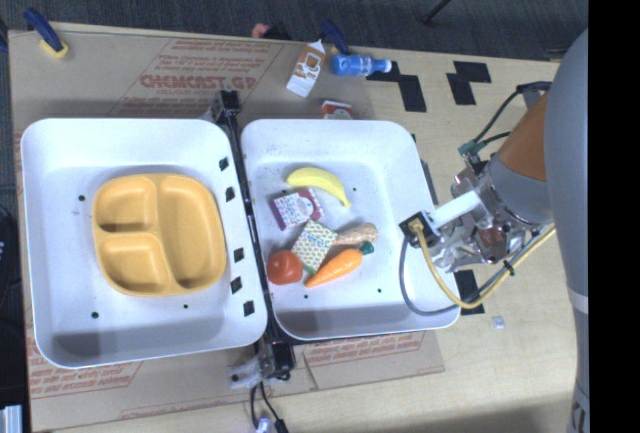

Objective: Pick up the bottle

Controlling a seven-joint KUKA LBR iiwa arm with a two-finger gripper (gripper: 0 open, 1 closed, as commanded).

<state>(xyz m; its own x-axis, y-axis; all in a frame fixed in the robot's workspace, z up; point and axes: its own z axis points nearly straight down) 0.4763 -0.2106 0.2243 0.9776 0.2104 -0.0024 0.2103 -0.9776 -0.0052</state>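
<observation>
A small blue bottle (352, 65) lies on its side on the cardboard behind the right bin (400, 146), outside both bins. My gripper (452, 233) hangs over the right bin's right rim, well in front of and to the right of the bottle, with yellow and black cables looped around it. Nothing shows between the gripper and the bottle.
The right bin holds a banana (320, 185), a red packet (295, 209), a patterned box (314, 244), a carrot (338, 267) and a tomato (284, 267). A yellow divided plate (158, 231) lies in the left bin (50, 161). A small carton (306, 69) lies beside the bottle.
</observation>
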